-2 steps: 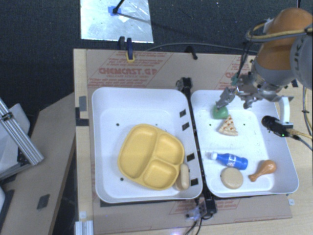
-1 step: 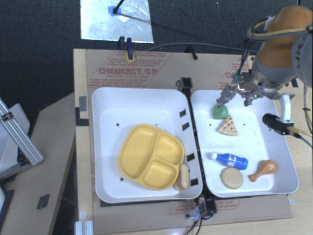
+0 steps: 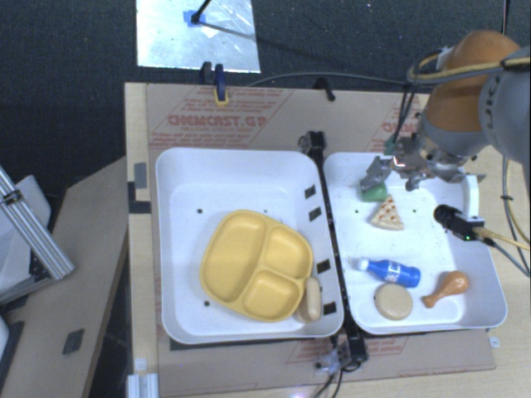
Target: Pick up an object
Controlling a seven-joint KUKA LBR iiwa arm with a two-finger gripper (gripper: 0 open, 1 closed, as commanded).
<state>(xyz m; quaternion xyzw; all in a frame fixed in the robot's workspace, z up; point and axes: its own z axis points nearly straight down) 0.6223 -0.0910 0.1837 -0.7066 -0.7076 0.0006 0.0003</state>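
Toward nine o'clock on the worktop [image 3: 141,139], a yellow divided tray [image 3: 255,264] is seen in the left bin [image 3: 178,222], with a pale bread roll [image 3: 311,298] touching its edge. At two o'clock of the right bin [image 3: 489,305], the claw [image 3: 392,172] hangs just above a small green block [image 3: 374,192]; whether it is spread or closed cannot be told. The block is judged light and stiff, best pinched across its short sides. Nearby lie a pizza slice [image 3: 387,215], blue bottle [image 3: 390,271], round biscuit [image 3: 393,302] and drumstick [image 3: 448,288].

Grey arm with orange band reaching in from the right, wrist bent downward, pincer [image 3: 392,175] held low
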